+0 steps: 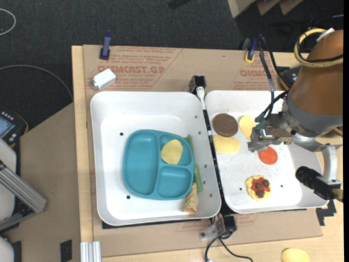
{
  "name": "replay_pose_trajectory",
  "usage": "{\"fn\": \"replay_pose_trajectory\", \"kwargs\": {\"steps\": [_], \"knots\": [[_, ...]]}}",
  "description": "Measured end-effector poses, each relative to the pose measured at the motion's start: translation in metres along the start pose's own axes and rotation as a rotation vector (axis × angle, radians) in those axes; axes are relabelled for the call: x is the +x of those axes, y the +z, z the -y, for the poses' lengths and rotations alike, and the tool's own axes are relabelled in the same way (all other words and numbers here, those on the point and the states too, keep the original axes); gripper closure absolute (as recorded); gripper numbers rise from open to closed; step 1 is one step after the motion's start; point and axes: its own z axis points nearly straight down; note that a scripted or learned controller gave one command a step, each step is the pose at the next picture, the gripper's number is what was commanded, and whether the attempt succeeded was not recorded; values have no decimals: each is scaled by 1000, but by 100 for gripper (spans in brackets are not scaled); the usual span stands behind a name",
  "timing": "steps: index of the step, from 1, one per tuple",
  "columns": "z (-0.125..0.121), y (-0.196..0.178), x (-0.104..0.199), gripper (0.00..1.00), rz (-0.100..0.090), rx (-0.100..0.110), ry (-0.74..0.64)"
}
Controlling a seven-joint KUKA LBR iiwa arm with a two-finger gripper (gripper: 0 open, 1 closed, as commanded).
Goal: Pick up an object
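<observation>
Right bin (234, 201) holds five food pieces; left bin (109, 201) one blue tray (143, 171). Hand (260, 141) at centre, grip unclear; open room toward 6 o'clock.

A robotics lab: a cardboard-topped bench (163, 64) on dark carpet (43, 31) bears two white bins (109, 108) of toy food, with clamps (106, 45), cables (218, 247) and aluminium framing (22, 192).

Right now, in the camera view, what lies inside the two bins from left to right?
Teal tray → yellow chip on the tray → cone → brown disc → yellow piece → orange piece. The gripper hangs above the right bin, near the orange piece.
</observation>
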Motion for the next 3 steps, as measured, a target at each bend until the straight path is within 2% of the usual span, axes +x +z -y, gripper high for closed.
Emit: {"fn": "replay_pose_trajectory", "kwargs": {"steps": [1, 2, 3], "knots": [[-1, -91, -43, 100, 4, -7, 9], [-1, -96, -40, 100, 3, 1, 5], [-2, -106, -40, 100, 4, -2, 4]]}}
